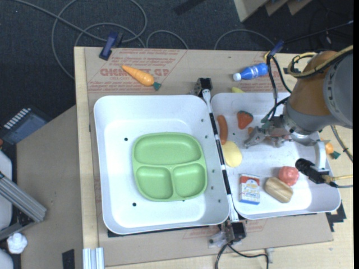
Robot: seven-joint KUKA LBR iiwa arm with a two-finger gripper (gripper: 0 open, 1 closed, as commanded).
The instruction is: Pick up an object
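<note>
My gripper (253, 137) is low inside the right bin (314, 206), pointing left from the orange-banded wrist (305, 94). It sits just right of a yellow lemon (232, 154) and below a strawberry (244, 119). An orange-red sausage (222, 128) lies along the bin's left wall. Nearer the front are a small printed box (249, 188), a red round fruit (289, 175) and a tan bread roll (279, 190). I see nothing clearly held.
The left bin (112, 150) holds a green divided plate (169, 166). On the bench behind the bins lie a toy carrot (140, 75), a blue bottle (252, 72) and a blue clip (109, 45). Cables run along the arm at the right.
</note>
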